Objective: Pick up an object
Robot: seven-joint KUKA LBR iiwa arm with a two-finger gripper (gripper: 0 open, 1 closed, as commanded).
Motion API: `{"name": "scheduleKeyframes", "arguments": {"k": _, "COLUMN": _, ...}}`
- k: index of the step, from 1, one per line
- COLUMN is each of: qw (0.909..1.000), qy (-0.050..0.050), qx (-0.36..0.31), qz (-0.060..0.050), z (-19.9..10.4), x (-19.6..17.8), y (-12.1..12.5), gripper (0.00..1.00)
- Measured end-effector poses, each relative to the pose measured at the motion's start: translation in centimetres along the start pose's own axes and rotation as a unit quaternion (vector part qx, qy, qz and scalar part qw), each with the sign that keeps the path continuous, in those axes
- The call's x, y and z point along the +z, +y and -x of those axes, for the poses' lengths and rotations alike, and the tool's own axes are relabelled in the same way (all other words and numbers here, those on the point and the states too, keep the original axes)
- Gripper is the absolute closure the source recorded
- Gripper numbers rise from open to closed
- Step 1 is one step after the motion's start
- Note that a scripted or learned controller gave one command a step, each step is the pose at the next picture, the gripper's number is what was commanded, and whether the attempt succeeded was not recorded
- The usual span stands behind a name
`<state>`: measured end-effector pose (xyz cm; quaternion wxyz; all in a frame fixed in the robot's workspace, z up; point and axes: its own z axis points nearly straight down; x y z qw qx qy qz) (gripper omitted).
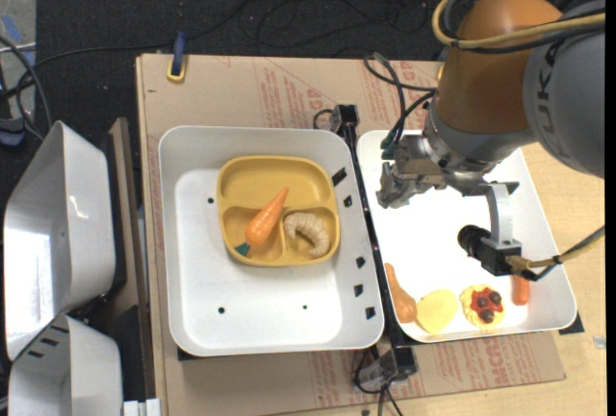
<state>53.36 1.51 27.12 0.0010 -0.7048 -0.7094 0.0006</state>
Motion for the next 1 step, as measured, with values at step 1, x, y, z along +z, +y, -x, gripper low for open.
{"name": "scheduleKeyframes", "arguments": {"k": 1, "qw": 1.0000, "qy": 0.000, "qx": 0.000, "qz": 0.000, "z": -4.44, "x": 0.78, "y": -0.48, "gripper": 1.00}}
